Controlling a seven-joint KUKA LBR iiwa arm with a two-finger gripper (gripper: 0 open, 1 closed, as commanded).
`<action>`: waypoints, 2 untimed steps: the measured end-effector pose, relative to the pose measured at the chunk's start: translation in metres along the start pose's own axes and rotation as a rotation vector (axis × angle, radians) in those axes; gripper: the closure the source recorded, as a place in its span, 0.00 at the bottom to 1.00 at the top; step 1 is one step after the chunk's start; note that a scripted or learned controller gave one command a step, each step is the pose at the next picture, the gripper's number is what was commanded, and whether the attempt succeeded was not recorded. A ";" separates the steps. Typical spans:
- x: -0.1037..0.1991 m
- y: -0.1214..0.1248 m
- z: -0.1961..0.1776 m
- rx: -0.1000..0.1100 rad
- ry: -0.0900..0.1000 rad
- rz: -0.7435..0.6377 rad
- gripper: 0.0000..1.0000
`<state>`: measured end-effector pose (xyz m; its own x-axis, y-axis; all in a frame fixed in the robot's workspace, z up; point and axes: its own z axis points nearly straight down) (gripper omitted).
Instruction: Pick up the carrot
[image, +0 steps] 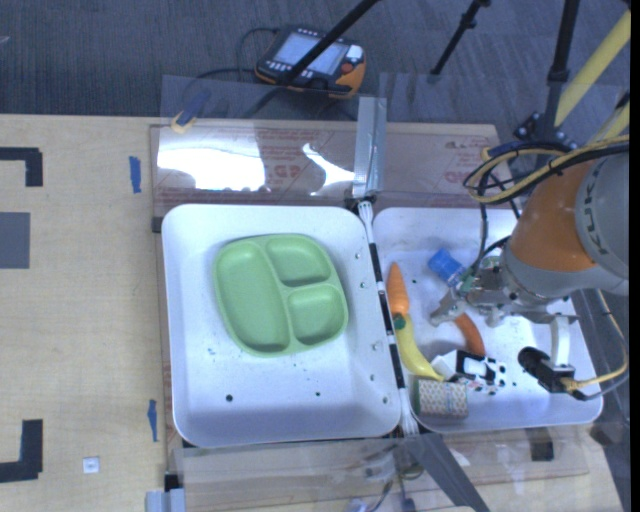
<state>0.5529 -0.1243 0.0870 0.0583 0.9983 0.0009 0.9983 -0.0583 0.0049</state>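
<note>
A pale wooden surface (80, 330) fills the left side and lower edge of the frame, marked with black square-cornered shapes (25, 165) along its left edge and short strips of blue tape (134, 173). Across the top runs a dark grey carpeted floor (120, 55). At top centre, a black and orange handheld control unit (308, 60) lies on the floor, a black cable trailing to its left. Black stand legs (470, 35) and a yellow pole (600, 55) cross the upper right corner. A clear plastic sheet (250, 155), just below the floor, catches bright white glare from overhead light.
</note>
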 end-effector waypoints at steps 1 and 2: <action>0.000 0.000 0.000 0.000 0.000 0.001 0.00; 0.012 -0.030 -0.008 0.007 0.001 -0.094 0.00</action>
<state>0.5235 -0.1106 0.0950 -0.0352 0.9994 0.0017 0.9994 0.0352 -0.0019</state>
